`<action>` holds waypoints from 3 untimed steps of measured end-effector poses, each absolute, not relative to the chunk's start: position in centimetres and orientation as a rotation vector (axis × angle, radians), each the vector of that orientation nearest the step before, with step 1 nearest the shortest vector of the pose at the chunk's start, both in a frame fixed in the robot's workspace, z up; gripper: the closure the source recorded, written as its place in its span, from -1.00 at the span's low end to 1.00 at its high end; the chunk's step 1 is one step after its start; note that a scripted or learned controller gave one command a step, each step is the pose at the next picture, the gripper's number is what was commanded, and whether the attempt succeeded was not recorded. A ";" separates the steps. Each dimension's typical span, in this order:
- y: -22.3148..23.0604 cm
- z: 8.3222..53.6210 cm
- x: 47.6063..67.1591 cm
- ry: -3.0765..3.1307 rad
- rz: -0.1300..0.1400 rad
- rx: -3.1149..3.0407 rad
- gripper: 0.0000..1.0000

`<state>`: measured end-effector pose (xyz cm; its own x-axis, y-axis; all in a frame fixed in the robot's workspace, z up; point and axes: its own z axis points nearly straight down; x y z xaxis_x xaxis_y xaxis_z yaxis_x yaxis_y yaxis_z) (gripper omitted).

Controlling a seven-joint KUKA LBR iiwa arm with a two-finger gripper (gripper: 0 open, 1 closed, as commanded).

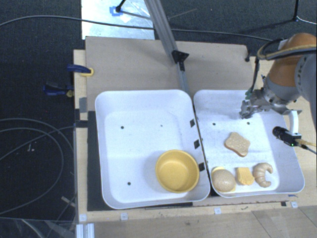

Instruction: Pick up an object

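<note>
In the right bin (pixel 218 108) lie a slice of toast (pixel 237 144), a round bread roll (pixel 223 179), a small yellow cube (pixel 243 175) and a croissant (pixel 262 174). A yellow bowl (pixel 177 170) sits in the left bin (pixel 119 113) near its front right corner. My gripper (pixel 247 110) hangs over the right bin's back right area, above and behind the toast, with nothing seen between its fingers.
A slanted grey pole (pixel 163 29) crosses the back of the bench and ends at a clamp near the seam between the bins. A blue and yellow clamp (pixel 74 71) grips the bench's left edge. Cables trail on the dark floor at left.
</note>
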<state>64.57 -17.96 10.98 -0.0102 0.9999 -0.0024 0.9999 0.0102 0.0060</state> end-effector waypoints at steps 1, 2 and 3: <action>-17.5 17.0 65.6 2.224 0.008 2.207 1.00; -16.9 22.3 65.0 2.226 0.007 2.207 1.00; -16.1 27.5 65.7 2.226 0.007 2.208 1.00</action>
